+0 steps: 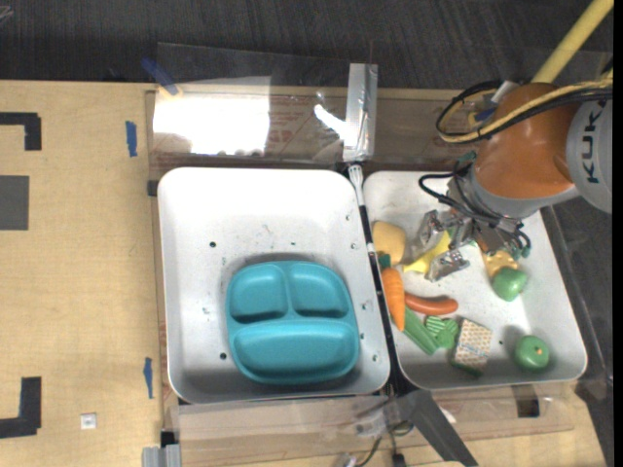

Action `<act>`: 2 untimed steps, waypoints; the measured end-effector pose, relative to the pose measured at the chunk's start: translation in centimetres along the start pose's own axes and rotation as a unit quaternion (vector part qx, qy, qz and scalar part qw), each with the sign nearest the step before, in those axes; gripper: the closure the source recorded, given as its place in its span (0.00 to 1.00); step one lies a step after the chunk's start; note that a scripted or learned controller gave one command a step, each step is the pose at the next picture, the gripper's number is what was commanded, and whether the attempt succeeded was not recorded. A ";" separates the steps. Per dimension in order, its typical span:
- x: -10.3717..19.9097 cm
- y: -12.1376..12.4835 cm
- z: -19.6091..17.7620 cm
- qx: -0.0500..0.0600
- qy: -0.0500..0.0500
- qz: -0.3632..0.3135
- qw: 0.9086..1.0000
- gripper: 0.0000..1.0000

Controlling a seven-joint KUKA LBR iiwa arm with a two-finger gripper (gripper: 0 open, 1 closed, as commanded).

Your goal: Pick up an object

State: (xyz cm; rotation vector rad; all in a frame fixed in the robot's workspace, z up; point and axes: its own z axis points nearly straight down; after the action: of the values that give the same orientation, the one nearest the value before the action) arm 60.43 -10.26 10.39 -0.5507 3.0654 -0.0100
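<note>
Your claw (446, 246) is down in the right bin (565, 309) over the yellow toy (428, 258) near the carrot (393, 298), can't tell its grip.

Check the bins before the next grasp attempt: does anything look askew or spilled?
Nothing has spilled. The teal tray lies flat in the left bin. In the right bin, the orange carrot lies against the dividing wall, crowded with other toys; the gripper hangs above them.
</note>
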 end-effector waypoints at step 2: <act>-10.3 8.2 -12.4 -0.005 0.006 0.006 1.000 1.00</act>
State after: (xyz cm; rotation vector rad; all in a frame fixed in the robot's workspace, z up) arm 66.87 1.06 22.99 -0.5348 3.0823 0.0008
